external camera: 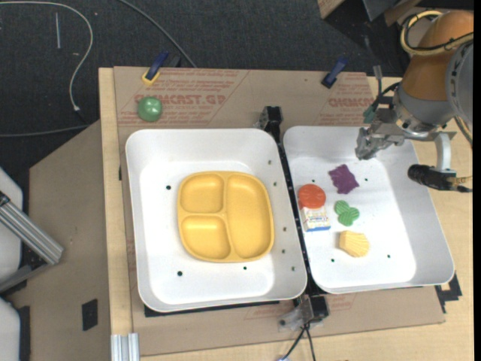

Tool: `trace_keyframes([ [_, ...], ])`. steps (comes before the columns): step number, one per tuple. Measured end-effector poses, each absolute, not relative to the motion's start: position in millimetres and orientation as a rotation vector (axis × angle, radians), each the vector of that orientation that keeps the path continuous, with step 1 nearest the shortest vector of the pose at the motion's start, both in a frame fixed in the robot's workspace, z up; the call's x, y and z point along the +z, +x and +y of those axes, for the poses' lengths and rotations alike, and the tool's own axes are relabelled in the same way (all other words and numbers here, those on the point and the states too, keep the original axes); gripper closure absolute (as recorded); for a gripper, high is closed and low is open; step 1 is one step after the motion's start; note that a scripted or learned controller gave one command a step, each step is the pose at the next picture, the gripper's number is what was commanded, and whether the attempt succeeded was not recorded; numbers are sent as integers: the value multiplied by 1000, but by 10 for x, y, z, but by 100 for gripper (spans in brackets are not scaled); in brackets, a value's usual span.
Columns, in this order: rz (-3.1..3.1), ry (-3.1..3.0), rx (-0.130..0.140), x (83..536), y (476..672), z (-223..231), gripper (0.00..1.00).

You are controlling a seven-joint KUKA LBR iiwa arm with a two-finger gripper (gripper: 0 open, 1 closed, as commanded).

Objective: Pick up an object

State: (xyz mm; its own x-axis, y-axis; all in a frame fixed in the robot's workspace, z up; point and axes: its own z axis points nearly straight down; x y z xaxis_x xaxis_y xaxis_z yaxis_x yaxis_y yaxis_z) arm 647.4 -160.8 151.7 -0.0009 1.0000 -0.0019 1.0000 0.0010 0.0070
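The right bin (pixel 421 235) holds a purple piece (pixel 343 178), a red-orange round piece (pixel 312 196), a small white and blue box (pixel 316 219), a green piece (pixel 346 213) and a yellow shell-shaped piece (pixel 354 243). My gripper (pixel 366 148) hangs over the far part of the right bin, a little up and to the right of the purple piece. Nothing shows between its fingers.
The left bin (pixel 150 201) holds a yellow divided plate (pixel 225 216). A green ball (pixel 149 109) lies on the cardboard behind the left bin. Blue clamps (pixel 156 68) (pixel 334 72) grip the board's far edge. Bare bin floor lies right of the pieces.
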Motion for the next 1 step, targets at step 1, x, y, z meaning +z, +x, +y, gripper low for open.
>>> trace_keyframes([
  [1, 2218, 2214, 8, 2165, 6529, -1581, 100],
])
